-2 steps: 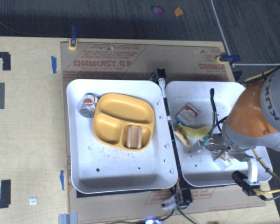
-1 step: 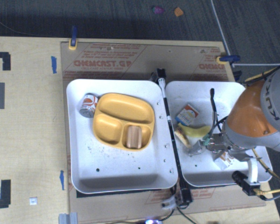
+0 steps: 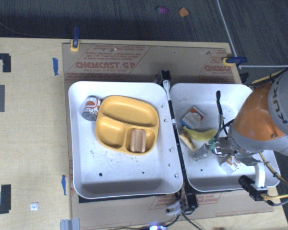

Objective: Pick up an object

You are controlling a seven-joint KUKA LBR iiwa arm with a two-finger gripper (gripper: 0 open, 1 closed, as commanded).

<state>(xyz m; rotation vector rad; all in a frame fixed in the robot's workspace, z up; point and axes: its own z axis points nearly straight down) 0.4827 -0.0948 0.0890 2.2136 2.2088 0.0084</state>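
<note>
My jaws hang low in the right bin (image 3: 271, 174), just above its floor, and from up here I cannot tell whether they stand apart or together; my own wrist and the cables hide the tips. I place them about here: gripper (image 3: 220, 150).

The nearest thing to take is the banana (image 3: 198, 135), lying just to the left of my jaws and a little farther from the near wall of the bin. It is yellow, curved, and partly buried among other bits, one end toward the divider between the bins. I judge it light and soft-skinned, firm enough to hold but easy to bruise, and smooth enough to slip if I pinch it near a tapering end. The thick middle, taken across its narrow width, looks like the best place.

Just beyond it, farther from me, lies a small carton (image 3: 193, 117), white with red and orange print, flat and probably light and crushable. A grey crumpled thing (image 3: 200, 152) sits touching the banana on its near side; what it is I cannot make out.

Well off to my left, in the other bin (image 3: 81, 176), rest a yellow divided tray (image 3: 116, 110) holding a tan block (image 3: 137, 140), and a small can (image 3: 90, 108) tipped against the tray's far corner.
</note>
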